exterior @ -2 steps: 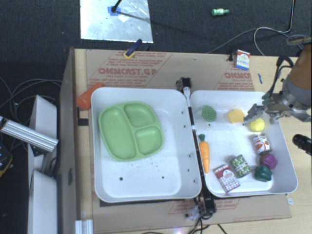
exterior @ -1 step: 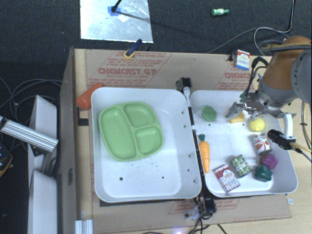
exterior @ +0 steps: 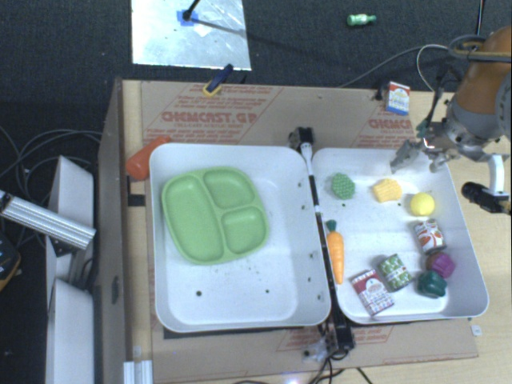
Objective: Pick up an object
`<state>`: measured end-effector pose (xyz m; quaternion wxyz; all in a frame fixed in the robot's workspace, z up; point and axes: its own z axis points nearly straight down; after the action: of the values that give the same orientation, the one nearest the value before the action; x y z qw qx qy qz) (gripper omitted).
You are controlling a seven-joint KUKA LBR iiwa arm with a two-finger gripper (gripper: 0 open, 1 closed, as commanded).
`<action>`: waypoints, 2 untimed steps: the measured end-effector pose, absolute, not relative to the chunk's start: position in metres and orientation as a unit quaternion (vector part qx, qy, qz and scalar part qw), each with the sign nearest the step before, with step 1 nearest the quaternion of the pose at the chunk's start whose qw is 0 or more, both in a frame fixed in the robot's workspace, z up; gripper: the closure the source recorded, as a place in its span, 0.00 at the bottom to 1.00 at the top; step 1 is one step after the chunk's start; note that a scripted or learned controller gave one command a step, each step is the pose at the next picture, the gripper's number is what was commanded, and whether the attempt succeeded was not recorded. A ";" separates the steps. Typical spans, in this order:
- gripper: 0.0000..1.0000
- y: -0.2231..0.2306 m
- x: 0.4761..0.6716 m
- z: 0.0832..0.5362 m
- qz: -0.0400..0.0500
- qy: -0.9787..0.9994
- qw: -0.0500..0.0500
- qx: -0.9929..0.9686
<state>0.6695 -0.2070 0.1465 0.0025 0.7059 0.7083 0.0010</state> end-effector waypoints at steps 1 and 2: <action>0.00 -0.180 0.669 0.084 0.000 0.709 0.000 0.705; 1.00 -0.181 0.670 0.096 0.001 0.710 0.003 0.705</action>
<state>0.6702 -0.1808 0.0961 0.0029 0.7046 0.7096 0.0012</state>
